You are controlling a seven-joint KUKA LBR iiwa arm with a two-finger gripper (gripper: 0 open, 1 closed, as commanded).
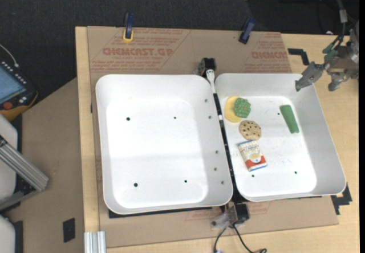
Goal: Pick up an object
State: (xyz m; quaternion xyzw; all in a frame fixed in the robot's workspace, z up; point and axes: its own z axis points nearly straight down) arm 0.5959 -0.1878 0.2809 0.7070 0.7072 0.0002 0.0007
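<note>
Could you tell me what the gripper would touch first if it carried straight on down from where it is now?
Probably the right bin's far right corner. The gripper hangs above that rim, apart from the green stick, the nearest object. Height above the bin is hard to judge here.

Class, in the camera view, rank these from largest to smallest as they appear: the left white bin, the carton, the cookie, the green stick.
1. Left white bin, by far the largest.
2. Carton.
3. Cookie and green stick: too alike in apparent area to rank; the stick is longer but much narrower.
</note>
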